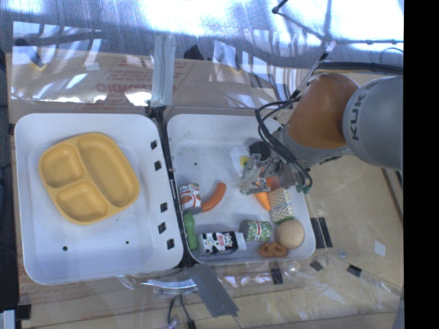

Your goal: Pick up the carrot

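Single fixed cam, mounted above the surface (357,204), looking down at a slant. Far enough out to frame both white bins whole: left bin (27,204) at frame left, right bin (206,132) at centre. Far edge of the surface toward frame top, near edge at bottom. Arm (370,125) entering from frame right, over the right bin. No second view to overlap with.
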`<action>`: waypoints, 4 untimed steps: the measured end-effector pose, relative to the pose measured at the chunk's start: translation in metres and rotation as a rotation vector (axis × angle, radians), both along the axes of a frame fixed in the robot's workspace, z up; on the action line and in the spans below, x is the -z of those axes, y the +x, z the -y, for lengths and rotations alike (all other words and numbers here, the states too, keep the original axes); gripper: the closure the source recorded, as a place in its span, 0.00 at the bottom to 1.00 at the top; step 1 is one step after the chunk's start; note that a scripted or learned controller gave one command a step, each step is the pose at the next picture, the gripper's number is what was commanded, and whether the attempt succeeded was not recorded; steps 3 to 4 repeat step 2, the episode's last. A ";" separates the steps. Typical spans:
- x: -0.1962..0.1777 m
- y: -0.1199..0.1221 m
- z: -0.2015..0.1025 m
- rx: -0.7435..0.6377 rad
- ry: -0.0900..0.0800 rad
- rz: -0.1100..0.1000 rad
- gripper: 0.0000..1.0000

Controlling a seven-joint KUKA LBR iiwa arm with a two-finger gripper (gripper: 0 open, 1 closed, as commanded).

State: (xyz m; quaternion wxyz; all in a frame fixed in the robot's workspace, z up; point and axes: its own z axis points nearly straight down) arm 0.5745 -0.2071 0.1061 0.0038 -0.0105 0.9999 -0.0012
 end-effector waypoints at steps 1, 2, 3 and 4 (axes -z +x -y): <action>0.014 -0.060 0.003 -0.304 0.002 -0.009 1.00; -0.066 -0.033 -0.056 -0.213 0.000 0.002 1.00; -0.066 -0.033 -0.056 -0.213 0.000 0.002 1.00; -0.066 -0.033 -0.056 -0.213 0.000 0.002 1.00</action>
